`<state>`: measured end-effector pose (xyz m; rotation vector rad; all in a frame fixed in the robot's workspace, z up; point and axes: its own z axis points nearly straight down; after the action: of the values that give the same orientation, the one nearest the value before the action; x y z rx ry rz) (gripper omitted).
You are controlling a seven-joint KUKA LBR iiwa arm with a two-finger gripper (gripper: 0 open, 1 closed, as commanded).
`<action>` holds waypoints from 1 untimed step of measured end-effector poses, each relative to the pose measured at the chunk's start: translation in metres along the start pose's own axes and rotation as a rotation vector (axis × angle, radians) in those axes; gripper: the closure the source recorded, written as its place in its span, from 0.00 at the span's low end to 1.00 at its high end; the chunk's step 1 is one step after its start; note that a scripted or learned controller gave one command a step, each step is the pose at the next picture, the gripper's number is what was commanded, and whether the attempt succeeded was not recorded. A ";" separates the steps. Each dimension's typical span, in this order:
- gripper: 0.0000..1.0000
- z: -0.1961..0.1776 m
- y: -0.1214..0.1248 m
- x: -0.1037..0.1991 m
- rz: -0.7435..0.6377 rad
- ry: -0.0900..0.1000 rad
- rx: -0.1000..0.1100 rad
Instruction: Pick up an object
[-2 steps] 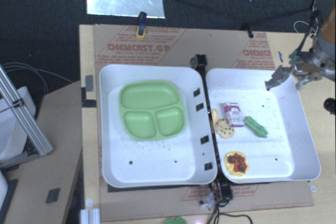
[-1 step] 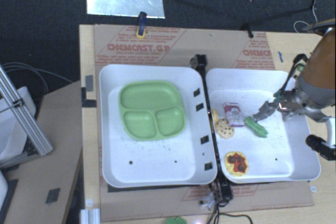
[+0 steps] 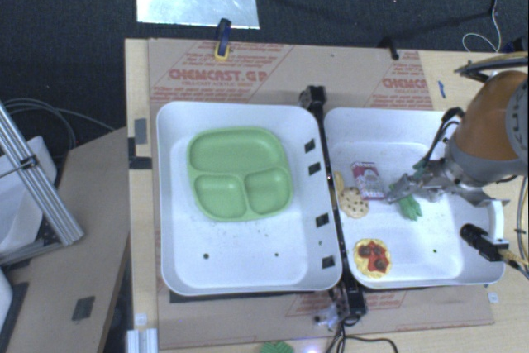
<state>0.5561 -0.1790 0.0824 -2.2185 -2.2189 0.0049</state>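
Tool low in the right bin, down among the small toy foods.

The tool (image 3: 402,191) sits just above a green leafy toy (image 3: 411,208), which lies touching or just under its tip; I can't tell how wide it stands or whether it grips anything. A red-and-white packet (image 3: 366,178) lies just to its left, a cookie (image 3: 354,202) beyond that, a little pizza (image 3: 373,256) nearer the front wall. To my eye, centring squarely over the green piece before closing would serve best, clear of the packet.
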 end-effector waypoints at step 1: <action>1.00 -0.016 0.002 0.000 -0.001 -0.002 -0.009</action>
<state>0.5583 -0.1785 0.0987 -2.2224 -2.2254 -0.0030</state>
